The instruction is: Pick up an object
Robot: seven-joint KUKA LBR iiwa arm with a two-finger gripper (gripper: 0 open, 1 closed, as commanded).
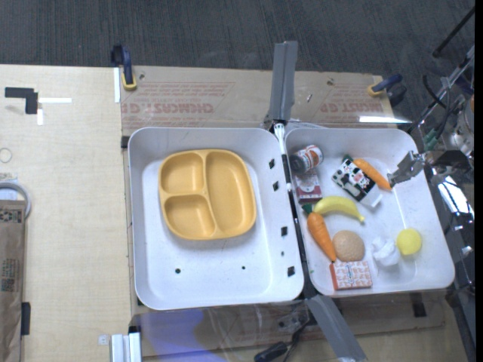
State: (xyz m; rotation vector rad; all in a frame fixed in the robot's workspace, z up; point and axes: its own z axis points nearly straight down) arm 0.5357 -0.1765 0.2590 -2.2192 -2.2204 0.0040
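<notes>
Dark grey carpet runs behind a pale wooden bench [68, 225] that carries two shallow white bins side by side. At the right bin's [434, 277] far right rim the gripper [405, 168] reaches in, its grey tip just beside the end of a small carrot [371, 173] — whether it is wide or narrow I cannot tell, and nothing shows clamped in it.

Outward from there: the small carrot lies slanted against a black-and-white cow-patterned box [352, 179]. Left of that box a small can [307, 159] lies on its side near the bin's left wall. Below them a banana [339, 207] curves across the middle, with a larger carrot [321, 234] angled down from its left end. A round brown bun [349, 245] sits just beside that carrot, above a small red-and-white carton [351, 276]. Further right lie a crumpled white object [386, 251] and a yellow ball [409, 241], near each other.

The left bin [143, 262] holds a yellow three-section plate [207, 194].
</notes>
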